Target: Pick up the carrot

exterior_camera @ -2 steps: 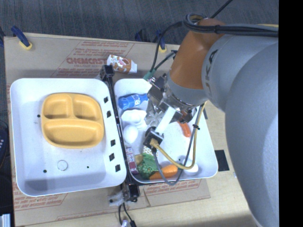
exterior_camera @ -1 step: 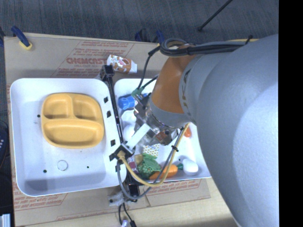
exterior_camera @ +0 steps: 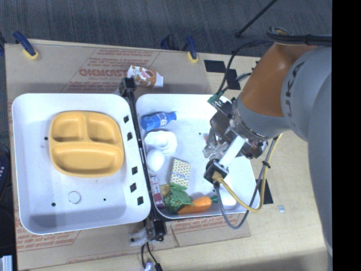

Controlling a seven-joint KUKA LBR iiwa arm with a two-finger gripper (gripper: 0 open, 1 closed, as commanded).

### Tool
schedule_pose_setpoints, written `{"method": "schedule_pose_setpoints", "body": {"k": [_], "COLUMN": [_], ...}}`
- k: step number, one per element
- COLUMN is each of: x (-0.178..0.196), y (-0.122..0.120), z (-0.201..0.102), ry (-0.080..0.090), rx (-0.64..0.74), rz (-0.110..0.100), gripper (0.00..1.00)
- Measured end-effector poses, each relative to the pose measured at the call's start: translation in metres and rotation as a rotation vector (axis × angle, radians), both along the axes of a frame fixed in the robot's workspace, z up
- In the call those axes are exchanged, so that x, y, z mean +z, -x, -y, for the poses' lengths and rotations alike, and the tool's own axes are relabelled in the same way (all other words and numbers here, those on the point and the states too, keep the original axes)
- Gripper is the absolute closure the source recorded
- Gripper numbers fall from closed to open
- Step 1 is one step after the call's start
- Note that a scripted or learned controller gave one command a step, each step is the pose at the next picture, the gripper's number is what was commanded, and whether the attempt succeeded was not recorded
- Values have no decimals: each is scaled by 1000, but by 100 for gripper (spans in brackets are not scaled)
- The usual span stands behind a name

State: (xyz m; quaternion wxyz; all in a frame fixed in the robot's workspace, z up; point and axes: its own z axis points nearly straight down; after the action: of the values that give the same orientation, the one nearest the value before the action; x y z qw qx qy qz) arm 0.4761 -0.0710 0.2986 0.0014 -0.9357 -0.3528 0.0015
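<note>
Nearest to us, the grey arm [exterior_camera: 282, 95] with its orange band reaches in from the right and hangs over the right bin [exterior_camera: 186, 99]. We see the gripper [exterior_camera: 216, 145] above the right-hand half of that bin, over bare white floor. From this angle we cannot tell whether the pincer is spread or pressed together, and we see nothing held in it. It is well apart from the carrot.

Around it, along the left side of the same bin, we find a blue bottle [exterior_camera: 157, 119] lying on its side near the far wall. Below it is a white lump [exterior_camera: 162, 141], and a white egg-shaped piece [exterior_camera: 155, 160] sits just beside that. A small patterned packet [exterior_camera: 180, 172] lies near the middle, with a dark reddish item [exterior_camera: 155, 188] by the dividing wall. The left bin [exterior_camera: 34, 151] bears a yellow divided plate [exterior_camera: 86, 143]. A small carton [exterior_camera: 145, 76] rests outside the bins on the cardboard [exterior_camera: 101, 61] beyond them.

We see the carrot [exterior_camera: 197, 204] lying flat against the near wall of the right bin, an orange body running left to right. A bunch of green leaves [exterior_camera: 177, 196] touches its left end and partly covers it. Its upper side is open, with nothing lying over it.
</note>
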Motion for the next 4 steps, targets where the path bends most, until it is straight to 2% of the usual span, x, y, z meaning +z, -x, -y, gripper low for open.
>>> {"method": "schedule_pose_setpoints", "body": {"k": [1,2,3,4], "x": [-104,-19,-120,-70], "y": [1,0,1,0], "z": [-84,-87,-172,-104], "ry": [0,2,3,1], "rx": [-514,-514,-514,-516], "rz": [-6,-1,-4,-2], "gripper": [100,100,100,100]}}
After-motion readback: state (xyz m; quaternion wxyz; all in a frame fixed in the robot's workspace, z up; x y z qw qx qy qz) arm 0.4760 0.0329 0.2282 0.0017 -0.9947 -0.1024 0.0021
